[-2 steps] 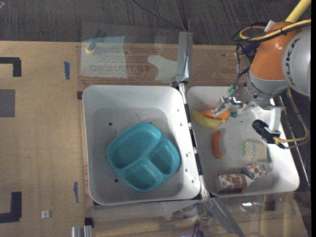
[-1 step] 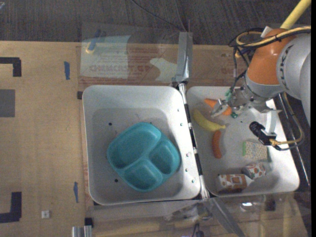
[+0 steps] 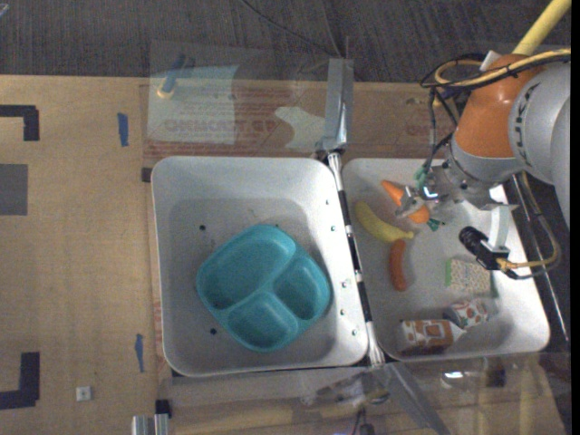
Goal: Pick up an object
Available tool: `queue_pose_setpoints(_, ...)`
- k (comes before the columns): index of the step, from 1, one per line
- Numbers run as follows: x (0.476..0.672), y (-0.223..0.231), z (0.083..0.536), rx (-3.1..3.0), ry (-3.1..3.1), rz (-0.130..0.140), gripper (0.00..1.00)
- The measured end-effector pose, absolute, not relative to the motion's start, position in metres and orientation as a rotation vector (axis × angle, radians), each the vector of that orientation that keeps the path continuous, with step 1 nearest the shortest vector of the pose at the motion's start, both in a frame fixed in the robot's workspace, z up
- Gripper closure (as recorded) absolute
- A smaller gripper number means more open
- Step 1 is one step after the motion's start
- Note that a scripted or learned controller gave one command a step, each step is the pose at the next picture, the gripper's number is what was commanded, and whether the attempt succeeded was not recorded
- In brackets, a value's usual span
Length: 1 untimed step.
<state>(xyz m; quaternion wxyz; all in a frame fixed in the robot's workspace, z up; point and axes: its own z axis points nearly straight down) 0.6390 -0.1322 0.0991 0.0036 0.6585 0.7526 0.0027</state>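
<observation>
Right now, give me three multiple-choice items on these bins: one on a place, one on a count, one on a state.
1. Where does the teal divided tray lie?
A. In the left bin
B. In the right bin
C. On the bench outside the bins

2. How many compartments does the tray have?
A. Two
B. Three
C. Five

3. How does the banana lie?
A. Standing upright against a wall
B. Flat on the bin floor
C. On the teal tray

Answers:
1. A: the tray rests on the left bin's floor.
2. B: one long compartment and two smaller ones are visible.
3. B: it lies flat in the right bin, by the gripper and above the sausage.
</observation>
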Motion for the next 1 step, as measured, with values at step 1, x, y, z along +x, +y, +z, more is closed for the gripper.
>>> queue_pose_setpoints(1, 0.6681, -0.1222, 0.1896, 1.9, 2.495, 0.004, 1.0)
